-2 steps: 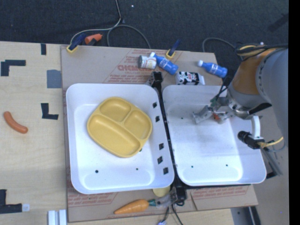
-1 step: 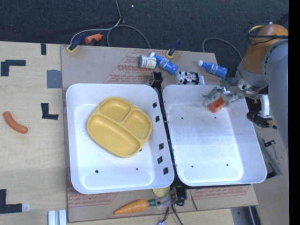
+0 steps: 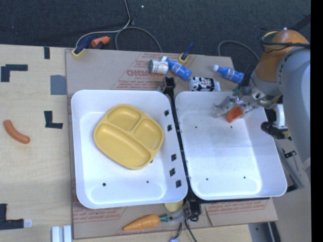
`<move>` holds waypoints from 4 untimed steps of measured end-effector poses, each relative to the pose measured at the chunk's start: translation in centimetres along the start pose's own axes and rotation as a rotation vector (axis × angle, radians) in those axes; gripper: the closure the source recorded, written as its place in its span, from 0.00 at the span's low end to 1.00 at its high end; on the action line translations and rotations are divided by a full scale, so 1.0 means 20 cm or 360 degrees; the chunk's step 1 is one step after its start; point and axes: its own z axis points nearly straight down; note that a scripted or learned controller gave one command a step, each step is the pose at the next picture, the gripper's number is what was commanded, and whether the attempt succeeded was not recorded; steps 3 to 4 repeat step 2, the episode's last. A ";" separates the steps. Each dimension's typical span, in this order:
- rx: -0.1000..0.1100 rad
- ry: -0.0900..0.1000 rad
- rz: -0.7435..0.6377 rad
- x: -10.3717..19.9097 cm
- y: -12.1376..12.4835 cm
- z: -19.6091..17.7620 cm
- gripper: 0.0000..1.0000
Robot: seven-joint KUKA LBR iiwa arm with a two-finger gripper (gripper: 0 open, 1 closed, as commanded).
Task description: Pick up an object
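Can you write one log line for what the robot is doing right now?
gripper: over right bin, far corner | orange object: at fingertips, grasp unclear | yellow tray: left bin

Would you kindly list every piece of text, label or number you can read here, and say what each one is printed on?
Red lettering on the cardboard sheet above the left bin: blurred and partly covered, not legible.
Label on the small white bottle: too small to read.
Black-and-white carton: print too blurred to read.

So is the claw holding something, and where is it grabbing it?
It looks like the claw has a small orange object at its tips, gripped at its top end, though that is hard to tell for sure.
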 end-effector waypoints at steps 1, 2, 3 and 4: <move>-0.0013 -0.0007 -0.0003 0.00 0.01 -0.06 1.00; -0.0009 0.0001 -0.0004 0.25 0.00 -0.12 1.00; -0.0009 0.0001 -0.0004 0.25 0.00 -0.12 1.00; -0.0009 0.0001 -0.0004 0.25 0.00 -0.12 1.00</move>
